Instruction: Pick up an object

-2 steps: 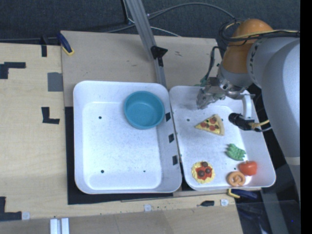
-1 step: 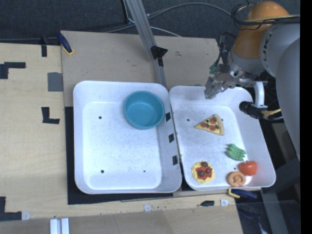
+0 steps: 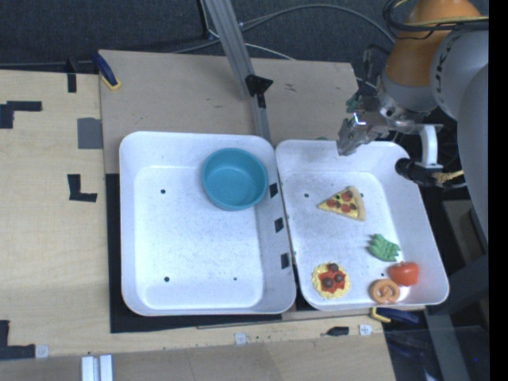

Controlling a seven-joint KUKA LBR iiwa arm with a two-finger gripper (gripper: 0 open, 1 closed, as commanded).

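My gripper [image 3: 349, 143] hangs over the far edge of the right bin [image 3: 365, 169], its fingers close together with nothing between them. A pizza slice [image 3: 344, 202] lies in the middle of that bin, below the gripper. Toward the near right lie a green leafy piece [image 3: 384, 248], a red tomato [image 3: 404, 273], an orange ring [image 3: 386, 292] and a small round pizza [image 3: 330, 280]. A blue bowl [image 3: 233, 178] sits at the far right of the left bin [image 3: 190, 252].
A grey metal pole [image 3: 238, 46] slants down from the top to the gap between the bins. Cables run along the back. The arm's grey and orange body [image 3: 436, 38] fills the upper right.
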